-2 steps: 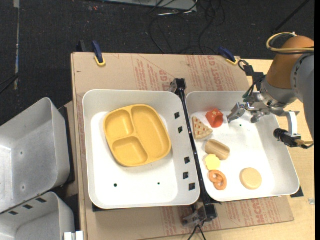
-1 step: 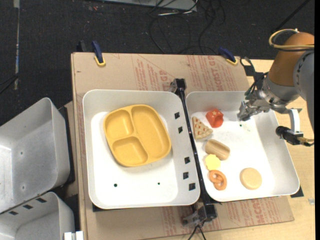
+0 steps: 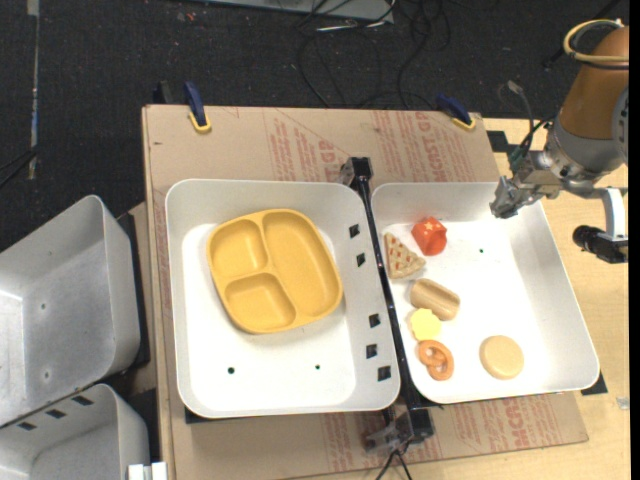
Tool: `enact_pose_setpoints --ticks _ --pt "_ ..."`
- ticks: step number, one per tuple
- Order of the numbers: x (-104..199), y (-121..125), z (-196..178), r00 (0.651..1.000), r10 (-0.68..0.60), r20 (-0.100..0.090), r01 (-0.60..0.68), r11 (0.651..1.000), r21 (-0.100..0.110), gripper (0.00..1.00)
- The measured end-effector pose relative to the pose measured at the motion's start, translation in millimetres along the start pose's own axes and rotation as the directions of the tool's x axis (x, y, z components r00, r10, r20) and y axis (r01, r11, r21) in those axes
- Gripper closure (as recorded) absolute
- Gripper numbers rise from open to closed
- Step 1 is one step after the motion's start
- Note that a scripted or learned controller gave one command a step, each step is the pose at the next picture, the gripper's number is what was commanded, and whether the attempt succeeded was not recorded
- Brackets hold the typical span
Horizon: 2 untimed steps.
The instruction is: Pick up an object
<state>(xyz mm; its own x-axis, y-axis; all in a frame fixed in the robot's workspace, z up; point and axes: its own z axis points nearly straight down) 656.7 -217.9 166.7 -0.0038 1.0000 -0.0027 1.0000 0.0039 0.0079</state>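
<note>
Gripper (image 3: pixel 505 204): over right bin's (image 3: pixel 545 268) far edge; finger state cannot be told.
Tomato (image 3: pixel 429 234): nearest food, left of gripper, apart.
Waffle (image 3: pixel 402 256): beside tomato.
Yellow tray (image 3: pixel 272 269): left bin (image 3: pixel 200 368).

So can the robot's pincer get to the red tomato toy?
Probably yes. The pincer hovers over the right white bin's far edge, and the red tomato toy lies uncovered nearby with open floor between.
</note>
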Motion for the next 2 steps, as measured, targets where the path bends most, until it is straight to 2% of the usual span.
enact_pose_setpoints --ticks 2 --pt "7.8 -2.5 -100.0 1.0 -0.001 0.0 0.001 1.0 0.001 1.0"
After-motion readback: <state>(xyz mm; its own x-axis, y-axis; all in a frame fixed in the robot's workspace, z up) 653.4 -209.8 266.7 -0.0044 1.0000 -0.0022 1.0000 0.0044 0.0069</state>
